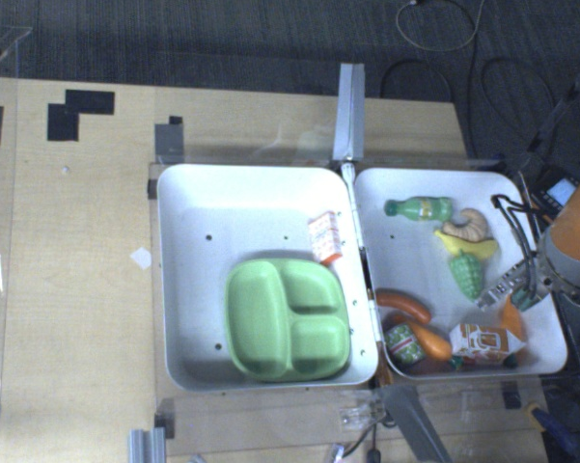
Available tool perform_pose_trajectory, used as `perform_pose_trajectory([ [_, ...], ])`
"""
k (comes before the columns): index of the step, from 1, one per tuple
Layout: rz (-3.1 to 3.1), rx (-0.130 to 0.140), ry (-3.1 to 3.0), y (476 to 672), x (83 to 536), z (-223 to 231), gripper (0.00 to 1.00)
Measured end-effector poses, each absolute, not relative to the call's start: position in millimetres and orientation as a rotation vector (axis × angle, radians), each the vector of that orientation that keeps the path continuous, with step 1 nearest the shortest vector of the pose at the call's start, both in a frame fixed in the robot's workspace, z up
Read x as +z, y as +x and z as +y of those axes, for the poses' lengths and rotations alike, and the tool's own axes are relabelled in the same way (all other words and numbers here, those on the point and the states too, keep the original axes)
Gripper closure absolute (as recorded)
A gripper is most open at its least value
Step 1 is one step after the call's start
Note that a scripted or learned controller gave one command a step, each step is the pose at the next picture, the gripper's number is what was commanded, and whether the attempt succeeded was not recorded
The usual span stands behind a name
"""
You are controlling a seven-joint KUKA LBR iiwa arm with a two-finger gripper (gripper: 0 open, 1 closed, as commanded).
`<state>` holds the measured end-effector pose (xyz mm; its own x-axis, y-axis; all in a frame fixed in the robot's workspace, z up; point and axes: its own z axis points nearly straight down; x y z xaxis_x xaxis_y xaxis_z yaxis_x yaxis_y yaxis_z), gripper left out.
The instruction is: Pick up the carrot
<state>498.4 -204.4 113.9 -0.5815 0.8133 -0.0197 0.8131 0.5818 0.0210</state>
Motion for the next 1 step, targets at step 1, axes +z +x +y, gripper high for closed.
perform_pose_trajectory([
  [1,2.770,0.015,1.424,498.3,113.9,-204.4,0.00],
])
